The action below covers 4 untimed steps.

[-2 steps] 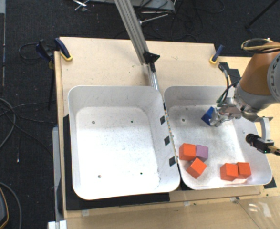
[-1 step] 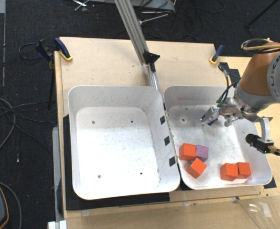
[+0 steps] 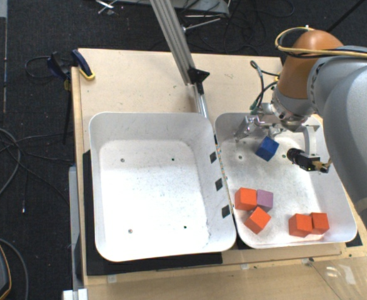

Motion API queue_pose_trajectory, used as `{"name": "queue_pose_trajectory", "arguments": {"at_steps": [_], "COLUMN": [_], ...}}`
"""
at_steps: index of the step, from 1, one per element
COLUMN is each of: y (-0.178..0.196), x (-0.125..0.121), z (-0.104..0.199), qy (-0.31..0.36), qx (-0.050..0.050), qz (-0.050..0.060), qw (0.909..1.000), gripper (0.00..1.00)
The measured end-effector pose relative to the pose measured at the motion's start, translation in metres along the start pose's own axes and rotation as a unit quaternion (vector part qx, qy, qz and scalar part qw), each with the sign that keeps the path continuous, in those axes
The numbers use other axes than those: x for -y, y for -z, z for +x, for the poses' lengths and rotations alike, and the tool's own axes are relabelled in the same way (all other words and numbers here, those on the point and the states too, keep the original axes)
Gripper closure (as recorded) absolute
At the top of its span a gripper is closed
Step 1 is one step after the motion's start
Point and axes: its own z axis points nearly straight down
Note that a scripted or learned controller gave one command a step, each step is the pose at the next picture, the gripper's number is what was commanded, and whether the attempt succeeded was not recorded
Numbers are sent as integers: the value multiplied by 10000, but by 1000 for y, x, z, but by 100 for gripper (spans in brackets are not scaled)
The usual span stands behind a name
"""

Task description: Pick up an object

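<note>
Looking down on the bench, we see the arm (image 3: 333,86) reaching in from the right, its gripper (image 3: 266,132) hanging over the far end of the right bin (image 3: 339,195). A blue cube (image 3: 267,149) sits tilted on a corner just under the tool, apparently raised off the bin floor, which suggests it is caught at the tip; yet we cannot make out either finger against it, so we cannot tell how wide the tool stands or whether it truly has the cube. We judge the pick to be under way and unproven. At the near end of the same bin lie 4 orange cubes: 2 (image 3: 246,199) (image 3: 258,219) close to the divider, with a small purple cube (image 3: 265,199) touching them, and 2 more (image 3: 301,225) (image 3: 319,222) side by side toward the right wall. They lie scattered, as if dropped at random so that each try starts from a fresh layout. The left bin (image 3: 108,130) gives a natural place to set a lifted piece down. If the hold is only on a corner, the cube could twist out.
</note>
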Motion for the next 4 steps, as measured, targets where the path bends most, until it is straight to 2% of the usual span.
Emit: {"name": "queue_pose_trajectory", "arguments": {"at_steps": [1, 2, 3, 4], "y": [1, 1, 1, 11], "x": [2, 48, 80, 78], "z": [-4, 7, 10, 10], "qy": [-25, -50, -51, -50], "qx": [-1, -6, -3, -3], "qz": [21, 44, 38, 24], "qw": [10000, 10000, 10000, 10000], "gripper": [0, 0, 0, 100]}}
